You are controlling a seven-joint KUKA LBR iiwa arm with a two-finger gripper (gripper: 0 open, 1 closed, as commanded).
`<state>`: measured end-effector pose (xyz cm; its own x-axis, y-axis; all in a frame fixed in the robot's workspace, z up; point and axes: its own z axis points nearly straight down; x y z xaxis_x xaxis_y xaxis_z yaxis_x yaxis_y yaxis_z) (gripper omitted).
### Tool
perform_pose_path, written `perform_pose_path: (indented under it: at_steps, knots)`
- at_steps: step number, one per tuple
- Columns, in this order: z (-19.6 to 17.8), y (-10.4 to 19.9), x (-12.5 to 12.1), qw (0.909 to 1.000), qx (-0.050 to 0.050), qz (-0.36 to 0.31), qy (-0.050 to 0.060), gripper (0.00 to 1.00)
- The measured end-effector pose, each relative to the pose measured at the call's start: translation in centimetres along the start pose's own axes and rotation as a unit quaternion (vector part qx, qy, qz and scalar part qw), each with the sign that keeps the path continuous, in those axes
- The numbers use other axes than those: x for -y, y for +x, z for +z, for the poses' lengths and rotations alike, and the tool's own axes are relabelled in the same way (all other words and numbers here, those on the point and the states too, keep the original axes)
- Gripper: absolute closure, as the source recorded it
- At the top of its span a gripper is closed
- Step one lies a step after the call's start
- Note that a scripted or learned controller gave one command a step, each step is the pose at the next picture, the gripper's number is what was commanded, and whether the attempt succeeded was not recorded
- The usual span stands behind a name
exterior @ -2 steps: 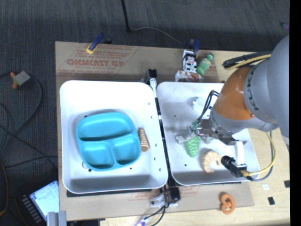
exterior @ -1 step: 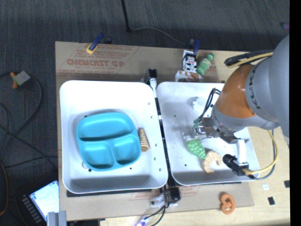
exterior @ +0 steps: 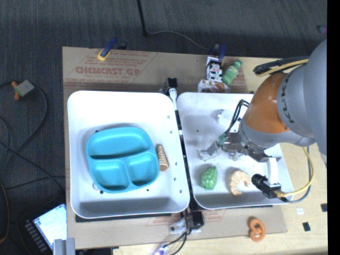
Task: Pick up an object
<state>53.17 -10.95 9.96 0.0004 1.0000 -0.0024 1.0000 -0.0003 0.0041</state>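
My gripper [exterior: 214, 134] hangs low over the middle of the right bin [exterior: 194, 108], open, with nothing between its fingers. One finger [exterior: 209, 153] points toward the bin's front, the other [exterior: 219, 114] toward its back. A green bumpy object [exterior: 209, 177] lies just in front of the nearer finger. A tan curled object [exterior: 238, 180] lies to the right of the green one, under the wrist's edge. The grey arm with its orange band [exterior: 265, 113] covers the bin's right part.
In the left bin [exterior: 79, 108] sits a blue divided tray [exterior: 122, 158] with a small tan cone-shaped object [exterior: 161, 157] beside it. Small items lie on the bench behind the right bin [exterior: 220, 73]. An orange ring [exterior: 257, 228] rests on the bench in front.
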Motion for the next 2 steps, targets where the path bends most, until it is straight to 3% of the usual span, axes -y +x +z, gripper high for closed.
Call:
perform_pose_path:
  at_steps: [1, 2]
  knots:
    - [-3.6, 1.0, 4.6, 1.0000, -0.001, 0.000, 0.003, 0.00]
    - [1.3, 1.2, 1.6, 1.0000, -0.001, 0.000, 0.002, 0.00]
